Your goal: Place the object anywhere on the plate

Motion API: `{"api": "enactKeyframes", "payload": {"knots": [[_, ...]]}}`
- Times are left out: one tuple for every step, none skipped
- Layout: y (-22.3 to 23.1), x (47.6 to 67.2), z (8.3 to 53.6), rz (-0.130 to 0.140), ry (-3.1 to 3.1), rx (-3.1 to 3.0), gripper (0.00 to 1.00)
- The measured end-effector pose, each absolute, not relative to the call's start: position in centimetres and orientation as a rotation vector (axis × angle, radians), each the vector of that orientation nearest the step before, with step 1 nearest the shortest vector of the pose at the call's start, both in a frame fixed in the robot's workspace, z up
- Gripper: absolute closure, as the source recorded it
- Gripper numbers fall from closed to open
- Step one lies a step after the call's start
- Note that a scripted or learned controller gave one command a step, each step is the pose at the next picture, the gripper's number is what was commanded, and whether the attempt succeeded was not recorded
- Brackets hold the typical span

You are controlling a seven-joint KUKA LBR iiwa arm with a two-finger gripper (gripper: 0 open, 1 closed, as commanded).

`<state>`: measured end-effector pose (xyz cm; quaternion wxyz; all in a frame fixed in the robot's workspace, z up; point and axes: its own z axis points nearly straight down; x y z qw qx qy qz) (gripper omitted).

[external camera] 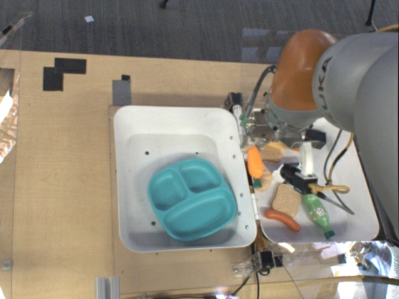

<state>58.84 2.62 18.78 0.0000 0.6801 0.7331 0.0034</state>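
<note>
Arm (349, 86): grey body with an orange band, entering from the right and standing over the upper part of the right bin.
Left bin (134, 126): shallow, white, set on the wooden bench; it holds the plate.
Right bin (365, 220): shallow, white, touching the left bin along their shared wall; it holds the loose objects.
Plate (192, 198): teal, divided into three compartments, lying slightly turned in the lower middle of the left bin. Nothing rests on it.
Gripper (274, 132): located below the orange band, near the top left corner of the right bin. Jaw opening cannot be determined; whether it grips anything cannot be determined.
Bread slice (287, 199): tan, flat, in the middle of the right bin.
Green bottle (317, 213): lying on its side, just right of the bread slice.
Sausage (282, 218): red-orange, lying just below the bread slice.
Carrot (255, 161): orange, lying against the shared wall, just below the gripper, well apart from the plate.
</note>
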Motion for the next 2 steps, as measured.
{"api": "enactKeyframes", "payload": {"knots": [[11.17,57.46,20.28,0.011,2.244,2.201,1.00],[10.65,57.52,20.26,0.006,2.234,2.207,0.00]]}}
